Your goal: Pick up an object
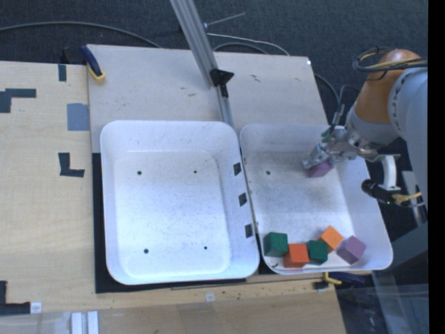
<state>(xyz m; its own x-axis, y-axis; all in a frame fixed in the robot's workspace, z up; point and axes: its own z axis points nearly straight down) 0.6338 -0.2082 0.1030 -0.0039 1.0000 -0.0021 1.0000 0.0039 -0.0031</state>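
Down at the near edge we see the blocks bunched in the right bin's [361, 218] near corner: a green cube [276, 243], an orange cube [297, 255] just beside it, a second green cube [318, 251] touching that one, another orange cube [332, 237] behind, and a purple cube [351, 250] nearest the right wall. The left bin [115, 186] sits alongside, rims touching. Further back in the right bin we find the gripper [318, 163] low over the floor, with a small purple block [319, 169] right at its tip; whether the fingers are clamped on it or just above it, we cannot tell. The arm [386, 110] comes in from the right, orange band up top, wrist angled down and leftward. Beyond, a metal pole [197, 33] slants up from the bench [153, 82].
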